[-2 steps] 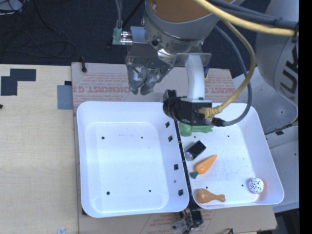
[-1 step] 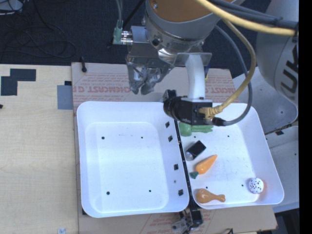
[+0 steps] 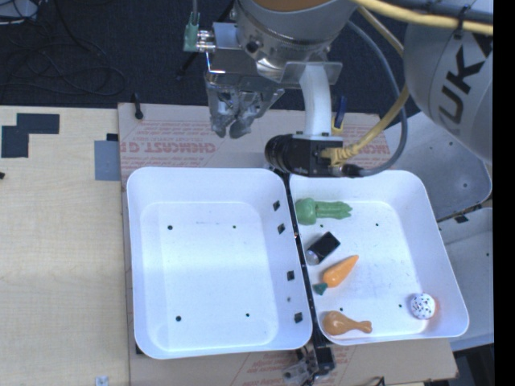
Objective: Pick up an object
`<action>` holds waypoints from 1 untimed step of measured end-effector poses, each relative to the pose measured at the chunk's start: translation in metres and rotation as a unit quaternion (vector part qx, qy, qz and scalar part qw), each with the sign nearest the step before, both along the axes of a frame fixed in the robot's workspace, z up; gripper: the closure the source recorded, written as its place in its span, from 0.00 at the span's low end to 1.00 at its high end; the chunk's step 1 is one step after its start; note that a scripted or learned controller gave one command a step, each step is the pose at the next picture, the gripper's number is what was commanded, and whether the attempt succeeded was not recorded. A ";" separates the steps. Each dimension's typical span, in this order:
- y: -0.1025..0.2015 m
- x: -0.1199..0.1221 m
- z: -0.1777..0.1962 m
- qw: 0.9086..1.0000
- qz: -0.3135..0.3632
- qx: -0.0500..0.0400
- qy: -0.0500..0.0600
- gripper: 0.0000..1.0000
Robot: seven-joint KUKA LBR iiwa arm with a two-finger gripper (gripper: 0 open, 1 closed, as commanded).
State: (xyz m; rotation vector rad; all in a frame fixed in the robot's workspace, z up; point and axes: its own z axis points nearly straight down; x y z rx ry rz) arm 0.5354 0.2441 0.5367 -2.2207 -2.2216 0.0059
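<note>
Camera view: the gripper [image 3: 233, 123] hangs high above the worktop [image 3: 56, 240], behind the far rim of the left bin [image 3: 153, 185]. Its fingertips sit close together with nothing between them; no object is held.

All candidate objects lie in the right bin [image 3: 451, 288], well apart from the gripper:
- green toy [image 3: 322, 211] near the far wall, just beside the divider
- black block [image 3: 323, 246] below it
- orange carrot [image 3: 341, 270] near the black block
- tan pear-shaped toy [image 3: 346, 322] at the near wall
- white dotted ball [image 3: 422, 305] in the near right corner

Risks, as judged from this layout:
- A descent from the present position meets bare floor or cardboard; the try fails
- The green toy and tan toy lie close to walls; a finger may strike the rim
- The ball is likely to roll out of closing fingers
- The block and carrot are close; one may be pushed aside
</note>
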 end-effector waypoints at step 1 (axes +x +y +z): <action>-0.001 -0.015 -0.018 1.000 0.001 -0.001 0.002 1.00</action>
